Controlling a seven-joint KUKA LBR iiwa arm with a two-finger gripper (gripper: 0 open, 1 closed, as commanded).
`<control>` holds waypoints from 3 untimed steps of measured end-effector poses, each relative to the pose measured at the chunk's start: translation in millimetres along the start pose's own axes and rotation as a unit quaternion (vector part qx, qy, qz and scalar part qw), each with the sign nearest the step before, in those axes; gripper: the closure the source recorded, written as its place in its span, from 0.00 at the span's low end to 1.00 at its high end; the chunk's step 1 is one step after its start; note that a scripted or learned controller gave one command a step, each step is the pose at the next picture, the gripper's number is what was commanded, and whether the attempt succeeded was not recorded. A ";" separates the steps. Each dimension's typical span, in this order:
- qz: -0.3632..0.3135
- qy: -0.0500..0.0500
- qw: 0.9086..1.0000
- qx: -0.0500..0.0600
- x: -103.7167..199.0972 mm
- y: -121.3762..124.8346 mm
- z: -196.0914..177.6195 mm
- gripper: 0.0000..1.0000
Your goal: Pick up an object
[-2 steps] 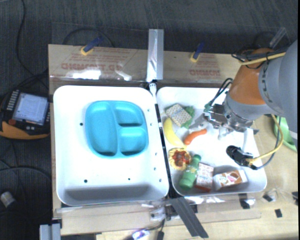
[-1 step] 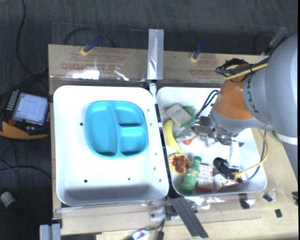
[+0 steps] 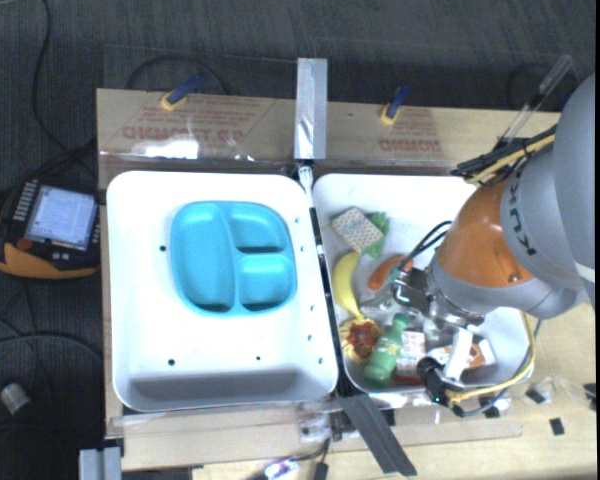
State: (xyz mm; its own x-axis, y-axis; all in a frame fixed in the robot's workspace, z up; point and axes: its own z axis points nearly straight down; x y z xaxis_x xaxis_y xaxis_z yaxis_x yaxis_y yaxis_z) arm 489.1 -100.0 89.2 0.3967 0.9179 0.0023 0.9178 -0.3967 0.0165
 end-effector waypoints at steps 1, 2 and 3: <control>0.001 0.000 1.000 0.004 -0.6 -0.3 -7.0 1.00; -0.108 -0.002 0.994 0.013 62.6 -15.4 -91.0 1.00; -0.108 -0.002 0.994 0.013 62.6 -15.4 -91.0 0.00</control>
State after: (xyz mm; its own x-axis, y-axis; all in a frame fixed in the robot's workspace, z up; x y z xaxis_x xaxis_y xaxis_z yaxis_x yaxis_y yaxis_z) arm 498.4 -36.0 180.1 0.1911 0.9816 -0.0016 0.9815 -0.1911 -0.0090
